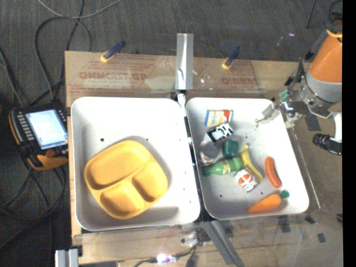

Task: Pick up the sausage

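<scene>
The sausage [272,171] is a short red-orange link lying on the floor of the right bin [295,149], near its right wall. It rests between a yellow banana [251,166] on its left and a carrot [267,203] below it. My gripper [270,113] hangs over the bin's upper right corner, well above and behind the sausage and apart from every object. The grey arm with its orange band [325,65] reaches in from the right edge.
The right bin also holds a green bottle [222,168], a green pepper [230,147], a red-and-white can [245,181], a black-and-white pack [221,131] and a small tin [218,117]. A yellow divided plate [126,178] lies in the left bin [94,115].
</scene>
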You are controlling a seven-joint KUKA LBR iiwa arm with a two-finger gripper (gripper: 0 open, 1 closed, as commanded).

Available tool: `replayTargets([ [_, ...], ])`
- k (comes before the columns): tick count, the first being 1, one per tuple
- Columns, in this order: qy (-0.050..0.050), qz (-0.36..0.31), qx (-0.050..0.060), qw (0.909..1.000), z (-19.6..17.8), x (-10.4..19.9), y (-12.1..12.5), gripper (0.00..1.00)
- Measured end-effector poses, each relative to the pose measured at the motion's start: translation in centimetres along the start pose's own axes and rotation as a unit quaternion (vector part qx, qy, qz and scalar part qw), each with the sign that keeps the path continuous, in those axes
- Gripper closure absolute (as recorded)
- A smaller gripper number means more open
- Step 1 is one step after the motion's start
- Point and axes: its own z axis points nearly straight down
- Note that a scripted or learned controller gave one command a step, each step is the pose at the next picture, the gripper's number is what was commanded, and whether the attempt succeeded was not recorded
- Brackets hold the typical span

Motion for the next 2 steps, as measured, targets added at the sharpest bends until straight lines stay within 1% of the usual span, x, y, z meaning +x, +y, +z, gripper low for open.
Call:
replayTargets([
  [1, 0.0, -0.094, 0.0, 0.9956, 7.49, -0.23, -6.7, 0.0],
  [2, 0.001, -0.094, 0.0, 0.9955, 6.68, -0.07, -6.6, 1.0],
])
